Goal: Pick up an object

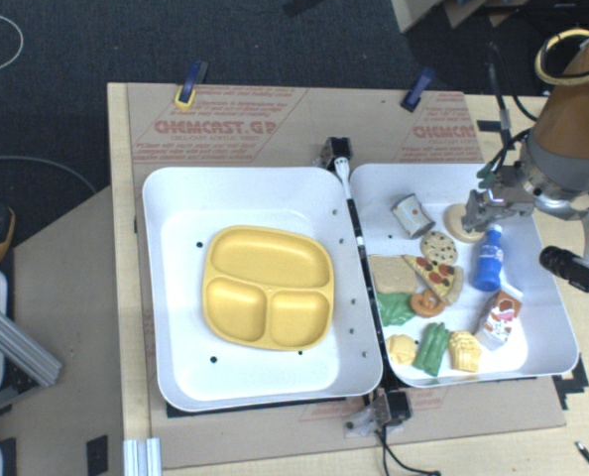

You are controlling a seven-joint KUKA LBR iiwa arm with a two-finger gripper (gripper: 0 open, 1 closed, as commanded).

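Observation:
The right bin holds several toy foods. A blue bottle stands near its right side, with a white and red carton below it. Toward the middle lie a spotted cookie, a pizza slice, a tan bread slice and a green leaf. A small grey can lies at the upper left. My gripper hangs low at the bin's upper right, just above the blue bottle and over a tan round disc. Nothing visible hangs from it.
The left bin holds a yellow divided plate. Along the right bin's front edge lie a yellow piece, a green piece and another yellow piece. The grey and orange arm covers the right bin's upper right corner.

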